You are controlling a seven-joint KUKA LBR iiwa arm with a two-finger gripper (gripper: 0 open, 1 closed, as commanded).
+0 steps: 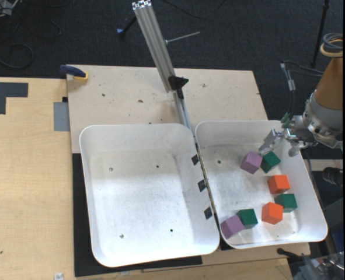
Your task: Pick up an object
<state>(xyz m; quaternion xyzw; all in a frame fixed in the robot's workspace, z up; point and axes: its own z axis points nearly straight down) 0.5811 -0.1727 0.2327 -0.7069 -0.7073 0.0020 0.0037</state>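
Sitting in the right white plastic bin (312,229), upper area: small matte green cube (271,161) touching a purple cube (251,162). Metal two-finger gripper (282,144) hovers just above the green one, fingers spread, nothing between them. More orange, green, purple cubes lie lower down.

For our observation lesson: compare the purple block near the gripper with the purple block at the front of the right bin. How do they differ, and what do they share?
The upper purple block sits just below the gripper, touching a green block on its right; the lower purple block lies near the right bin's front left corner, beside another green block. The upper one looks slightly darker. Both are purple cubes, tilted relative to the bin walls, resting on the bin floor.
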